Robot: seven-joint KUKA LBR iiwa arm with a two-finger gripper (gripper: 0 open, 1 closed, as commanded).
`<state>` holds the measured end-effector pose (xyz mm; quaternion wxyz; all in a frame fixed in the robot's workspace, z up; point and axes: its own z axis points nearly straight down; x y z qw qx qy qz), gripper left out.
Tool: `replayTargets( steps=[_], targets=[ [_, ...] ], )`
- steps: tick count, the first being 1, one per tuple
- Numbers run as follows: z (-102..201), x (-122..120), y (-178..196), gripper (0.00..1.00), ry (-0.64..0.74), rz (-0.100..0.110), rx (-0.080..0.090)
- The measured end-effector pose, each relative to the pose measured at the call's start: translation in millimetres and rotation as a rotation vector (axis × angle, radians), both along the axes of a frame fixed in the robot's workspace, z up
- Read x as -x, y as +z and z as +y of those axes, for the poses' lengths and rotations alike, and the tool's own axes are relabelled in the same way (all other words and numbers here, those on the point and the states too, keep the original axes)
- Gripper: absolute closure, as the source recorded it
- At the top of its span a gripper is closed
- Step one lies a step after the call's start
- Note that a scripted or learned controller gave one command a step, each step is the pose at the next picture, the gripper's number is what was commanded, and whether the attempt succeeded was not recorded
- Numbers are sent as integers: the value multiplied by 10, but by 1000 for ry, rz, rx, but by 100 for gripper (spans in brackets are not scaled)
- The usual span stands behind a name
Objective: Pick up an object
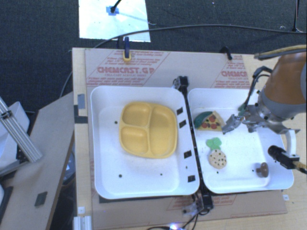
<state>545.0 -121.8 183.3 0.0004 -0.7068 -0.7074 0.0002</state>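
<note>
Gripper (pixel 231 124) hovers, fingers slightly apart and holding nothing, just right of the toy pizza slice (pixel 209 120) at the right bin's (pixel 240 188) upper left; it looks light, flat and stiff, so pinching across its edges seems best.

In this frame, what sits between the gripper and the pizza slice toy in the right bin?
Nothing. In the camera view, the gripper sits just right of the pizza slice toy, with a short stretch of bare white floor of the right bin between them.

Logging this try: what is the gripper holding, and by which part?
Nothing. The gripper hangs just right of the pizza slice, with nothing between its fingers.
</note>
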Motion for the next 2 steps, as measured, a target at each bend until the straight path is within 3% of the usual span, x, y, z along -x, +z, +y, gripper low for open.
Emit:
replayTargets(
  steps=[1,2],
  targets=[
    [45,46,-436,0,1,0,0],
    [39,32,-309,100,0,-4,1]
  ],
)
